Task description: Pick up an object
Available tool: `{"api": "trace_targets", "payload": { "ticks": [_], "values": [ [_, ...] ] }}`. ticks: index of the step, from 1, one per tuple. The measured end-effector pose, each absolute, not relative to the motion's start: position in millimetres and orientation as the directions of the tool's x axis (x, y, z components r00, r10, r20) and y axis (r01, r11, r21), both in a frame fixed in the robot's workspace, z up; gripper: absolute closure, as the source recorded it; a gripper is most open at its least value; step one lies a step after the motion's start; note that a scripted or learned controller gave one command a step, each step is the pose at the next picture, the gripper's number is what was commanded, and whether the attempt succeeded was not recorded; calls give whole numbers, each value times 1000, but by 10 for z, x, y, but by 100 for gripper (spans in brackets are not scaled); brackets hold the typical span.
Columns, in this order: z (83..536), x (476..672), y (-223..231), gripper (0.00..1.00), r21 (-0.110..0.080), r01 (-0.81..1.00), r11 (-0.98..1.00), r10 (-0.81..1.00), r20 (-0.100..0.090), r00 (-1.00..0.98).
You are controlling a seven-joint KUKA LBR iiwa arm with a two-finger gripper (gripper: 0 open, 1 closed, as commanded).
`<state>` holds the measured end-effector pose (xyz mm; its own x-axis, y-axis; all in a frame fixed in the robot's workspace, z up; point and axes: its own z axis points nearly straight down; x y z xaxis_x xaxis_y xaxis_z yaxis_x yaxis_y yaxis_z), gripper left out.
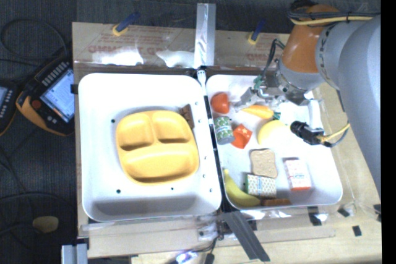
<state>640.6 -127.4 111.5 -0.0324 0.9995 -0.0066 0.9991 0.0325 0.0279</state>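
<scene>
So the grey arm (346,65) with its orange band (301,52) comes in from the right and is bent down over the back of the right bin (328,195). The gripper (267,93) sits low just above the far end of that bin, right next to a yellow banana-shaped piece (258,112), but honestly I can't tell whether it's apart or together from this angle, and nothing is clearly between its tips. The right bin is where all the pickable stuff is: a red tomato-looking thing (219,102) near the back left corner, a small green and white can (223,130) below it, a red pepper-ish piece (242,135) beside that, a pale yellow lemon-like object (270,131) just right of it, a slice of toast (263,161) in the middle, a little white and red box (298,174) to its right, a green patterned carton (260,185) toward the front, and a banana (239,193) curled along the front left edge. The left bin (99,195) has a yellow divided tray (157,145) sitting in its middle. Both bins rest side by side on the desk (148,43), and an orange and black handheld pendant (51,97) lies off to the left on the floor.
</scene>
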Motion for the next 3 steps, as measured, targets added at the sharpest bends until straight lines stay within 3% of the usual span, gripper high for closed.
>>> {"api": "trace_targets", "payload": {
  "ticks": [1,2,3],
  "values": [
    [1064,6119,-1325,0,44,957,285,958,-24,-285],
    [894,5735,-1250,0,9,946,323,946,-7,-323],
    [899,5177,-1047,0,12,950,312,950,-8,-312]
  ]
}}
